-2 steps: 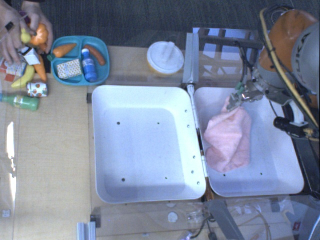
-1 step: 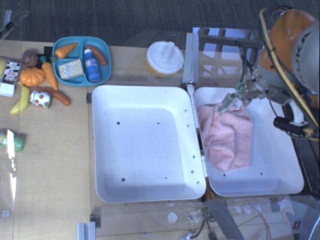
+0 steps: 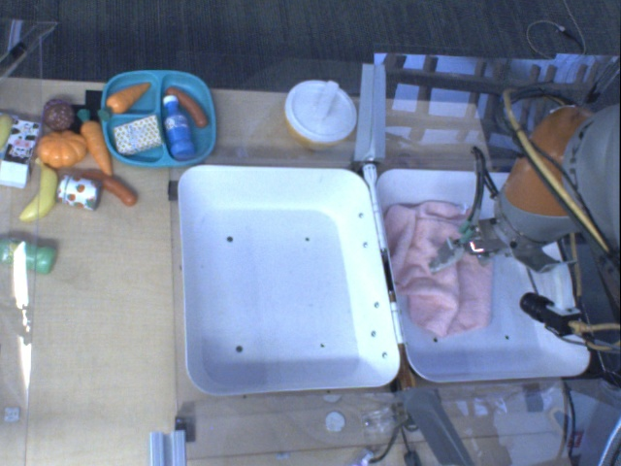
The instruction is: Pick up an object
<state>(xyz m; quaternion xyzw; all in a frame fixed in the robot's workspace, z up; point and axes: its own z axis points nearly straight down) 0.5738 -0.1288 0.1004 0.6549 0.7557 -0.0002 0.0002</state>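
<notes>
- Hovering low over the right bin (image 3: 572, 357), the gripper (image 3: 456, 250) sits right at the pink cloth (image 3: 437, 270); whether the jaws are apart or together I cannot tell, as the tips are small and blurred against the fabric.
- The pink cloth, the one thing in reach to pick up, lies crumpled in the left half of the right bin, close to the wall shared with the left bin (image 3: 281, 280). It looks to be resting on the bin floor, not lifted.
- Judging by this, the task is at the grasp stage: the approach is made, but no hold on the cloth is visible, so closing on it and raising it are left to do.
- Behind the gripper, the grey arm (image 3: 572, 202) with its orange band reaches in from the right, with cables looping around it.
- Both white bins stand side by side on a pale wooden tabletop (image 3: 97, 338).
- Further left on the tabletop are a teal divided plate (image 3: 155, 116) with toy food, loose toy vegetables and a banana beside it, and a white lidded cup (image 3: 321, 112) behind the bins.
- Dark carpet runs along the far edge.
</notes>
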